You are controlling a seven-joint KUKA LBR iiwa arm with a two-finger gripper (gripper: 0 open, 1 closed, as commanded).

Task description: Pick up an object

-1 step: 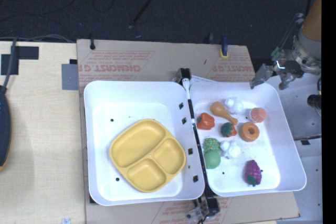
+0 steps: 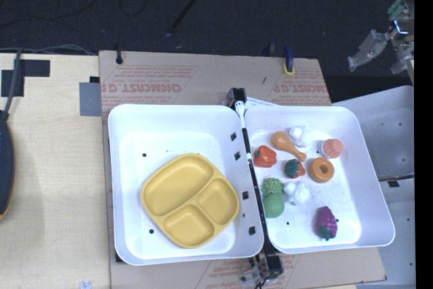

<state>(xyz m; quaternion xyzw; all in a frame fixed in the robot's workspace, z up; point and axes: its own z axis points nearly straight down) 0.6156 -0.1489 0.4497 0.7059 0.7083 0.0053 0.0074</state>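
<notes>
My gripper sits parked high at the far right, above the dark floor and well apart from both bins. Too small and blurred here; can't tell whether it's apart or together. Nothing visibly in it.

Right bin, nearest to me, has all the pickable stuff, loosely scattered with gaps, so most pieces look reachable from above. Toy food, smooth moulded plastic by the look:
- drumstick, tan, tapered, lying at a slant
- pink piece, small, roundish
- donut, orange ring, flat
- red-orange pepper, close to the divider wall, so awkward clearance there
- dark green and red piece, touching or just beside the donut, can't say which
- green vegetable, bumpy top, rounded bottom
- white lumps, irregular, beside it; another near the drumstick
- purple fruit, oblong, alone near the front, probably the easiest target

Left bin holds one yellow divided plate, three compartments, shallow and wide, likely too broad for my jaws.

Bins sit side by side on cardboard over the desk.

Task not started: no pick yet.
</notes>
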